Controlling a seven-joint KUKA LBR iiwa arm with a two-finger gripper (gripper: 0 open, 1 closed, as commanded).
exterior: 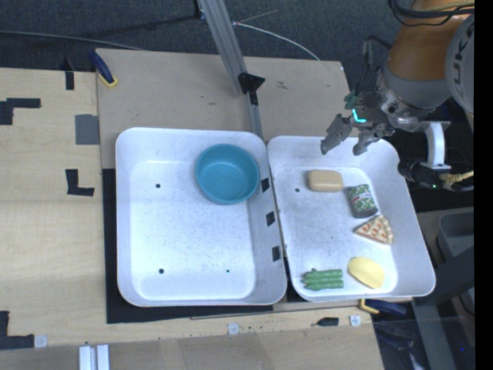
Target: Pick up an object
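Objects sit in right bin (pixel 408 206): tan block (pixel 324 180), dark packet (pixel 360 200), pizza slice (pixel 375 229), lemon (pixel 366 272), green beans (pixel 322 278). Blue bowl (pixel 226 173) in left bin (pixel 135 206), far corner. Claw (pixel 348 139) spread wide, grasping nothing, over right bin's far edge, just beyond tan block.

Both bins white w/ fine dark speckle: left bin (pixel 139 230), right bin (pixel 323 230). Bowl (pixel 226 173) blue. Bar (pixel 324 180) tan. Packet (pixel 360 200) dark green. Pizza slice (pixel 375 229) orange, spotted. Beans (pixel 322 279) green. Lemon (pixel 366 272) yellow. Arm's band (pixel 431 21) orange.
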